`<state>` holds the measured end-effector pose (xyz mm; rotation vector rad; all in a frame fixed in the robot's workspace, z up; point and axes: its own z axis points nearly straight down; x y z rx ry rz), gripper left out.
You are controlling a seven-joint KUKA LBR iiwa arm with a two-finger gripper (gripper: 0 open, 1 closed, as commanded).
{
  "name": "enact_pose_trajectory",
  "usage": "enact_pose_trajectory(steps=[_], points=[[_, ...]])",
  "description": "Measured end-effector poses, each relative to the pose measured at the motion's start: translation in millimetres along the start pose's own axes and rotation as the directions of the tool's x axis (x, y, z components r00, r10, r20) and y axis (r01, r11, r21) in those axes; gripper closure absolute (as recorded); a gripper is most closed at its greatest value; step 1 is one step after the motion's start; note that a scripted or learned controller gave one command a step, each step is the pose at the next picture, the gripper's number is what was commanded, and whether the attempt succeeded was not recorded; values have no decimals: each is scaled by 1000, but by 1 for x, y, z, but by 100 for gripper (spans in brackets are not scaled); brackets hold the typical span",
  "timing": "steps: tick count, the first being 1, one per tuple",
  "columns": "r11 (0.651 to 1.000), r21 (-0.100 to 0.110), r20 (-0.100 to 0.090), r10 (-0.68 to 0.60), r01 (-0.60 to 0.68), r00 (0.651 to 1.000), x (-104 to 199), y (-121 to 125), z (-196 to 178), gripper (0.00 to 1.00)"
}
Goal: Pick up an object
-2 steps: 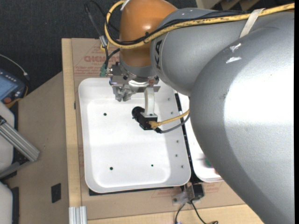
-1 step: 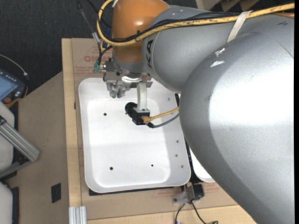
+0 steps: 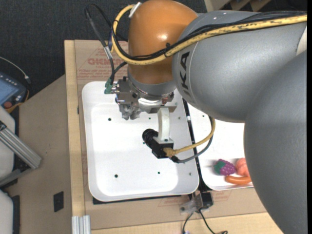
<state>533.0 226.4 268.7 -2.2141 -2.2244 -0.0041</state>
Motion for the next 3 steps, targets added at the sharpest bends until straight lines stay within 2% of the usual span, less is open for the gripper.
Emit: enact_pose_trajectory(steps=[1,2,3], points=[[1000,-11,1,4,-4,1000,-2,48,-57,100],[1000,-1,3,3,-3,1000,-2,33,-65,100],[1000,9,7,6,-6,1000,-2,35,3,100]])
